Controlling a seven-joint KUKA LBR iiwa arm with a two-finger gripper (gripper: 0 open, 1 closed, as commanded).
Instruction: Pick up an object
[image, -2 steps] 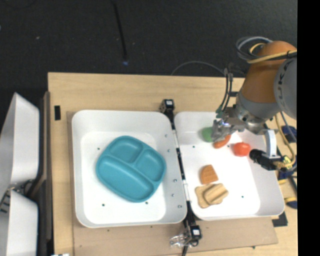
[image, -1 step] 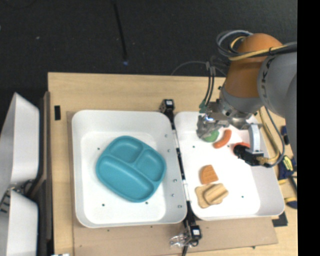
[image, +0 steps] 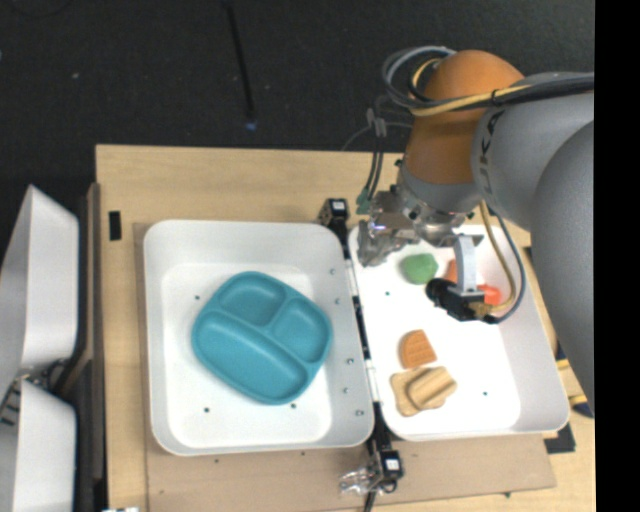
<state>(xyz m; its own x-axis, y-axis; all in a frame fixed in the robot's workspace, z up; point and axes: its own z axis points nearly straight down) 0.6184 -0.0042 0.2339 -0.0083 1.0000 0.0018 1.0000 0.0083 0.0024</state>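
Two shallow white bins sit side by side on a pale wooden bench (image: 220, 180), and the easiest thing to steer by is a small green lump (image: 419, 266) lying near the top of the right bin (image: 500, 370). The gripper (image: 380, 238) hangs just to the left of that green lump and a little above it in the view, close to the bin's upper left corner and beside the rim shared with the left bin (image: 180, 250). From this angle it cannot be told whether the gripper is open or closed, and nothing can be seen held in it. The grey arm (image: 540, 150) comes down from the upper right of the green lump. Just right of the lump and slightly lower, an orange piece (image: 488, 295) shows, partly hidden; it may be a toy carrot, though the view is too poor to be sure. Below the lump lies a small brown wedge (image: 418, 349), and just below that, almost touching it, a tan block (image: 424, 388). Well to the lower left of the lump, in the left bin, a teal divided plate (image: 262, 336) lies flat, turned at a slant.
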